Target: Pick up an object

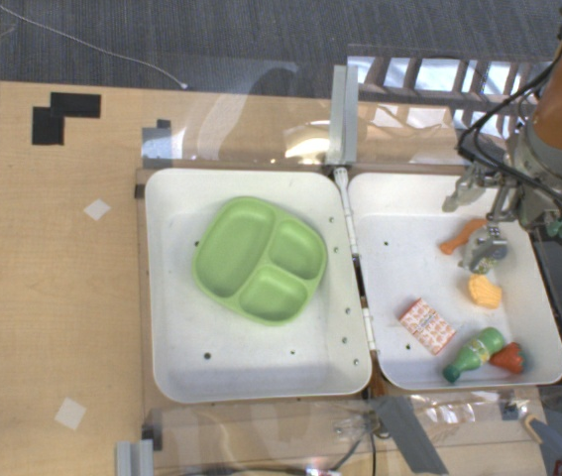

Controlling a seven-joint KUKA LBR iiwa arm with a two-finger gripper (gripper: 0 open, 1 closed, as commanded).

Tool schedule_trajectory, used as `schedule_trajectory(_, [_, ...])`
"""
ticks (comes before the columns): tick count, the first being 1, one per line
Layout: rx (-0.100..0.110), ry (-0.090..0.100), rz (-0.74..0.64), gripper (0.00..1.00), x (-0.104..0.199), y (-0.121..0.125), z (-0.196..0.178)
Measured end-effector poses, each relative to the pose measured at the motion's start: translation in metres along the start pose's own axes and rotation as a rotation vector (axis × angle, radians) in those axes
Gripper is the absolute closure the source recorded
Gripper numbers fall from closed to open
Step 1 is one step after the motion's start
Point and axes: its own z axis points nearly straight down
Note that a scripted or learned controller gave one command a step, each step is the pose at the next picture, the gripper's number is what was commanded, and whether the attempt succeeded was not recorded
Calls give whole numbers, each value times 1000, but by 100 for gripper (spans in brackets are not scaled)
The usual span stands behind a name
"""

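Note:
The right bin [399,216] holds an orange carrot-like piece [459,236], a yellow piece [485,292], a red-and-white patterned box [426,325], a green bottle [473,354] and a red piece [508,359]. My gripper [486,251] hangs over the right bin's upper right part, just right of the orange piece and directly above the yellow one. Its fingertips point down and nothing shows between them.
The left bin [176,365] carries a green divided plate [260,259]. A metal divider [345,117] and clear plastic walls stand behind the bins. Dark cables [489,117] trail from the arm at the upper right.

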Motion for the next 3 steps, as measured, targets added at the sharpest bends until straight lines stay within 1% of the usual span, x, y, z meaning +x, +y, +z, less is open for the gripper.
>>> schedule_trajectory(1, [0,-2,104,0,-82,1,173])
schedule_trajectory(2, [1,-14,97,100,-85,2,159])
schedule_trajectory(3, [-6,-5,334,100,-80,138,80])
